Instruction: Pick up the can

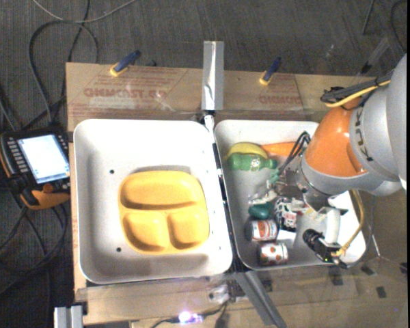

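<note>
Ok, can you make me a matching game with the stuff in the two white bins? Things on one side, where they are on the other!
Things:
1. yellow tray
2. green bottle
3. can
4. gripper

Places:
a. near front edge of right bin
b. top of right bin, by the divider
c. lying in left bin
d. over the middle of right bin

Pairs: 1-c, 2-b, 3-a, 4-d

Camera: one, fixed overhead, slanted down; both bins [89,203] in frame; arm [355,149] enters from right.
</note>
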